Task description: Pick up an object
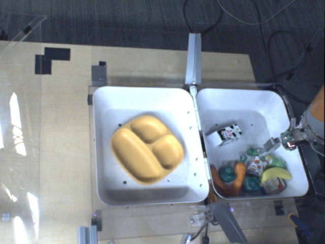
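Note:
The right bin (244,103) holds a heap of small items along its front. Among them are an orange carrot-shaped toy (238,172), a yellow banana-shaped toy (275,174), a green piece (274,161), teal pieces (227,174) and a printed packet (257,163). A small black-and-white box (229,133) lies apart near the bin's middle. My gripper (277,143) hangs low at the bin's right side, just above the back of the heap and right of the box. Nothing visibly sits in it.
The left bin (104,136) carries a large yellow three-part dish (146,149). A metal post (194,60) stands behind the divider between the bins. The arm's orange band (318,108) is at the right edge. Cables lie on the dark floor behind.

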### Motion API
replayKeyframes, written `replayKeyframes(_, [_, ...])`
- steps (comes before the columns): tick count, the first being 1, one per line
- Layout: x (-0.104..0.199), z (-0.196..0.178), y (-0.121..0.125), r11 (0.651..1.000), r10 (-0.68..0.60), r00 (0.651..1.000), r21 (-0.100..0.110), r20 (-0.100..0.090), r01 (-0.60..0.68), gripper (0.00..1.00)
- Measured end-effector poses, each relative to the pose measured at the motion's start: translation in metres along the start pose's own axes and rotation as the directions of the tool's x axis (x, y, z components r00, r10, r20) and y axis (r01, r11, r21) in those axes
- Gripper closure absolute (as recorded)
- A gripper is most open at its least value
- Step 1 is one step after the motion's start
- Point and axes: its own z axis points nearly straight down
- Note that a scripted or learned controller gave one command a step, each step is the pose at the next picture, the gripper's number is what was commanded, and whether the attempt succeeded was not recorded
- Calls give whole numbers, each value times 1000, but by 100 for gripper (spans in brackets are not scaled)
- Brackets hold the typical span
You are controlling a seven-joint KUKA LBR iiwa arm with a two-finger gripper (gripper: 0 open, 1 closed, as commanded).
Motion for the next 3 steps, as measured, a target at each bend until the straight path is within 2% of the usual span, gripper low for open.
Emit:
replayKeyframes(1, [33,95,17,1000,-17,1000,-9,3,17,0])
replayKeyframes(2, [53,91,5,994,-108,994,-5,2,108,0])
replayKeyframes(3, [53,80,8,994,-111,994,-11,5,111,100])
